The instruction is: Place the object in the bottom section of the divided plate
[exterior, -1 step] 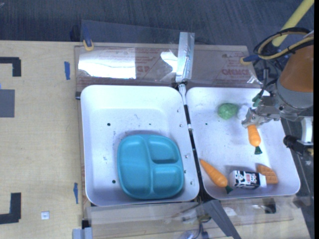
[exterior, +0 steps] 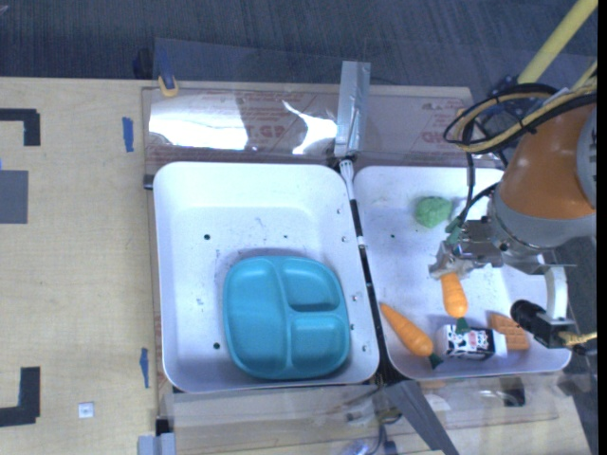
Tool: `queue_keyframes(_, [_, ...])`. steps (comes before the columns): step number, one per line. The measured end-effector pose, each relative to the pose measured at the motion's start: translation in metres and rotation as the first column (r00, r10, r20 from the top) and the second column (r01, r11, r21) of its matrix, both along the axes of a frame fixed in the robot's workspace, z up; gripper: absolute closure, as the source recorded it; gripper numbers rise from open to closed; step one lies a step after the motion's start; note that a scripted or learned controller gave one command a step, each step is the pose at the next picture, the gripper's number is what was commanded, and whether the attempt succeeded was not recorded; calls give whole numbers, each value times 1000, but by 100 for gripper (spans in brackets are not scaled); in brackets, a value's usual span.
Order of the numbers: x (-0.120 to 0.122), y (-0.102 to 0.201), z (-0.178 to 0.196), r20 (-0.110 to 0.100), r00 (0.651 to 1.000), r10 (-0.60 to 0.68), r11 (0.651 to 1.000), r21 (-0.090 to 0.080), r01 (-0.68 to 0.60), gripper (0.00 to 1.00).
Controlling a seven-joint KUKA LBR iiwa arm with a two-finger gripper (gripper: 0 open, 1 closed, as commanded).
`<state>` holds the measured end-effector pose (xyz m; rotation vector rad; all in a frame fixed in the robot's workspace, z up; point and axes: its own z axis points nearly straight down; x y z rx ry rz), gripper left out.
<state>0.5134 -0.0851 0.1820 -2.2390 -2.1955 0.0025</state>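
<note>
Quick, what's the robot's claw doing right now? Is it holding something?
Gripper: closed on the small carrot, which hangs between its fingers over the right bin.

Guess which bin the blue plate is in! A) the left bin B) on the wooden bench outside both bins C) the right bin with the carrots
A: the blue divided plate lies inside the left bin, while the carrots lie in the right bin.
</note>
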Motion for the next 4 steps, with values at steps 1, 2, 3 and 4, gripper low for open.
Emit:
queue_keyframes(1, [-32,10,56,3,1000,27,1000,-2,-27,100])
queue_keyframes(2, [-31,83,73,4,994,111,994,-2,-111,100])
queue_keyframes(3, [-20,162,26,-5,989,149,989,-1,-149,100])
queue_keyframes(4, [-19,161,27,-2,989,145,989,-2,-145,0])
